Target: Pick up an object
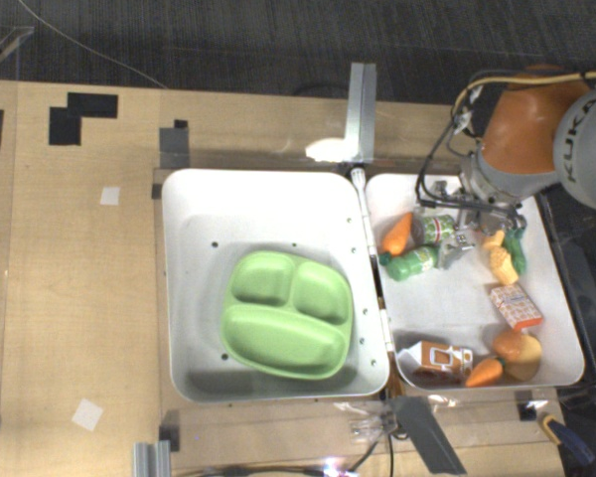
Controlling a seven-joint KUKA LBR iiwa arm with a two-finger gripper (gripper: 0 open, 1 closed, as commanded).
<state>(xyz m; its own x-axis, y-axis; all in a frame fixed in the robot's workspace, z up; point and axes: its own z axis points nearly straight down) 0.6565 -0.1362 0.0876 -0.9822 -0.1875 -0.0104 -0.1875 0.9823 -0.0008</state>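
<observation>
Gripper (455, 229) was down over the small can (437, 229) in the right bin (566, 366); grip state unreadable.

The can lay in the upper middle of the right bin, touching or just beside the green bottle (411, 263) below it, with the orange carrot (397, 234) just to its left. Probably light, rigid, smooth-walled, so likely to slip or roll; best taken across the round body, mid-height. The gripper sat directly at the can, partly overlapping it, but whether it was clamped on it or released could not be told. The yellow piece (500, 258) and green piece (517, 249) lay just right of the gripper. The red box (517, 307), orange fruit (518, 350), second carrot (485, 372) and brown carton (440, 359) lay nearer the front. The green divided tray (288, 314) sat in the left bin (179, 266), well apart.
</observation>
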